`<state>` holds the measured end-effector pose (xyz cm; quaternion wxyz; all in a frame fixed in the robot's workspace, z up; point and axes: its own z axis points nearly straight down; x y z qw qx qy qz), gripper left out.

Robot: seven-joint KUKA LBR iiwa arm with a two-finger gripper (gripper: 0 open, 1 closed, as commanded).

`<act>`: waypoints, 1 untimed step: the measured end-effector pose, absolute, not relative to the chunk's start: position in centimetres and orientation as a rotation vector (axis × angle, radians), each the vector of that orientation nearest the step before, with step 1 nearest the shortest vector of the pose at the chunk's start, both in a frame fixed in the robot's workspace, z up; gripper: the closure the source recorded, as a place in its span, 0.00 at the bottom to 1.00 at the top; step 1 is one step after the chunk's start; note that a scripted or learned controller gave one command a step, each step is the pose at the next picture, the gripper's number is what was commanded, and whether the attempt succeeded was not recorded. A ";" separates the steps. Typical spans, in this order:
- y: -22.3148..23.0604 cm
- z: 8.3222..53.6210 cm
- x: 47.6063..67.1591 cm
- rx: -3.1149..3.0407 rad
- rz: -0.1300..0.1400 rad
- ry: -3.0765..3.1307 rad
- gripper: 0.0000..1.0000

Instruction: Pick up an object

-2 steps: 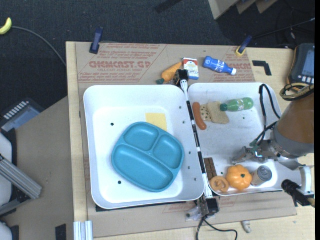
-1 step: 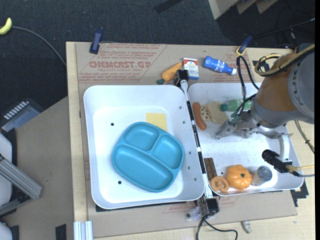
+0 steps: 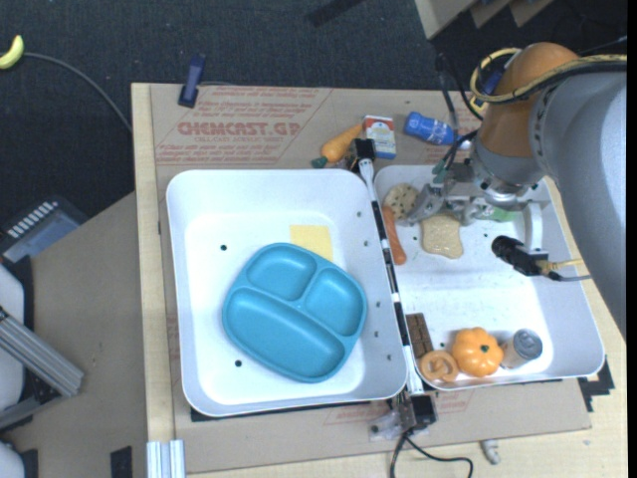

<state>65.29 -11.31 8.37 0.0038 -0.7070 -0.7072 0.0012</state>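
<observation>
The gripper [image 3: 445,204] is low in the right bin [image 3: 567,357], right over a tan slice of bread [image 3: 442,238]. It looks ready to grab. I cannot tell its grip. Next it must squeeze and lift

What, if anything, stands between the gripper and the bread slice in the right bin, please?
Nothing visible does. The gripper hangs right over the bread slice at the back of the right bin. The cookie lies to the side, and the carrot lies along the bin's left wall, clear of the way down.
</observation>
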 end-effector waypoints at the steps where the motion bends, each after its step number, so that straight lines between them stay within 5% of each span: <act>1: -11.4 9.5 65.5 -2.220 0.000 -2.224 1.00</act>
